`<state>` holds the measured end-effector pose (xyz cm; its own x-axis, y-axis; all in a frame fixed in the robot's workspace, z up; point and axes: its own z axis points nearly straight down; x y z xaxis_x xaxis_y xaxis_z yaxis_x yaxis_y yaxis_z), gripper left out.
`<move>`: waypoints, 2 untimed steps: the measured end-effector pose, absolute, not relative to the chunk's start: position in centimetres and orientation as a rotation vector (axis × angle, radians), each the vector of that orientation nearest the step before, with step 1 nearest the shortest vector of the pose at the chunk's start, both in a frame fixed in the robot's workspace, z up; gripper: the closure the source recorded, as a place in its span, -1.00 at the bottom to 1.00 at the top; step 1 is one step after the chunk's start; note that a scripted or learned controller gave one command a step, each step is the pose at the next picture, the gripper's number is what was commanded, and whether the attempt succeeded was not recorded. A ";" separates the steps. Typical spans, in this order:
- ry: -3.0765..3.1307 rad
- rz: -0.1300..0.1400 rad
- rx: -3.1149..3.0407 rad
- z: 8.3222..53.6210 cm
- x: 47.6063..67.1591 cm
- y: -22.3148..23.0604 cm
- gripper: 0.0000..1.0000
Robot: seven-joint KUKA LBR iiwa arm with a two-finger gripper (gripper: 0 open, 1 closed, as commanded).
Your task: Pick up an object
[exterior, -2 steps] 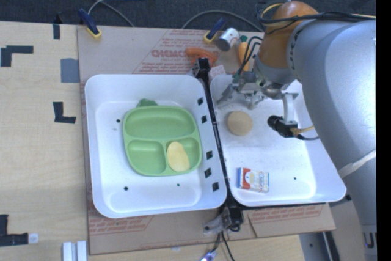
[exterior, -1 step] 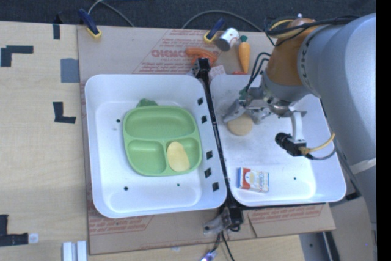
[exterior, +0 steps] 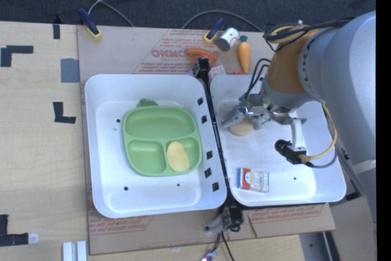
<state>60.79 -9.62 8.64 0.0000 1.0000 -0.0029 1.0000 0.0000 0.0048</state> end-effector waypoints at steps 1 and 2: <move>2.219 0.001 2.218 9.6 60.8 -9.6 1.00; 2.224 0.001 2.219 18.5 60.1 -3.9 1.00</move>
